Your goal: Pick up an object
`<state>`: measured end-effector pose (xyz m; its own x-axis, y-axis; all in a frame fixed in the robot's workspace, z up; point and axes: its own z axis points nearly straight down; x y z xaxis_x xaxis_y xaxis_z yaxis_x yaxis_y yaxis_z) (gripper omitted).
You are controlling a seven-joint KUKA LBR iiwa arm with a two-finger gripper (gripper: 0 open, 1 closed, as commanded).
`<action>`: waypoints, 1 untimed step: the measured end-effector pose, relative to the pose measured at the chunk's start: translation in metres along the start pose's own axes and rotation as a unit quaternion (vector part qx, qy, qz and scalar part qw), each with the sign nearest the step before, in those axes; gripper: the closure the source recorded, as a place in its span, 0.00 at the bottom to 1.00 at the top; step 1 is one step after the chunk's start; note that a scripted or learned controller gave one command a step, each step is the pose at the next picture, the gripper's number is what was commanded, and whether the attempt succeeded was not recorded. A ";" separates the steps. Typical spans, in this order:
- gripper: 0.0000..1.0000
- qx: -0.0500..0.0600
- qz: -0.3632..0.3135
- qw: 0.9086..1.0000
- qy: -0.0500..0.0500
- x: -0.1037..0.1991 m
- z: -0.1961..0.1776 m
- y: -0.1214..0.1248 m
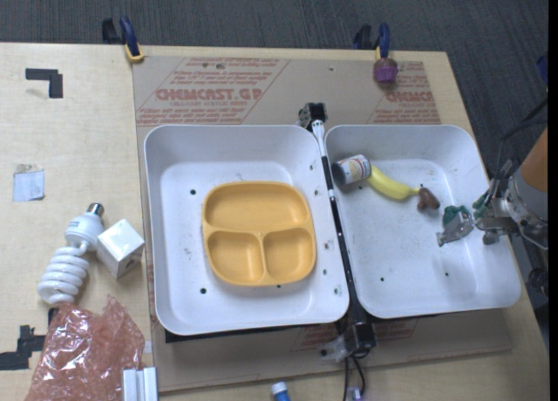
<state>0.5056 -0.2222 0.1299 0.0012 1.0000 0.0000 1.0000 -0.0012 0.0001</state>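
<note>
Camera view, looking down on the bench: you have two white bins side by side; the left bin (166,216) carries a yellow divided tray (259,234) lying flat near its middle; the right bin (392,295) holds a banana (390,186) toward its upper left, with a small can (353,169) lying on its side and touching the banana's left end; a small brown lump (427,200) sits at the banana's right end.

Your gripper (457,225) comes in from the right edge, low over the right half of the right bin, well apart from the banana and just beside the brown lump's lower right; nothing shows between its tips; whether they are spread or pressed together you cannot tell from this angle.

Outside the bins, to the left: a spiral light bulb (68,264), a white cube (120,248) just beside it, crumpled pink plastic wrap (83,351) below; a purple thing (385,70) sits on the board above the right bin.
</note>
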 end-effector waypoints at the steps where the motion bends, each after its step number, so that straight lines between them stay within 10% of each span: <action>1: 0.00 0.000 0.000 1.000 0.000 0.081 0.038 -0.024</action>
<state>0.4819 -0.1409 0.0921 0.0007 1.0000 0.0004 1.0000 -0.0007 -0.0006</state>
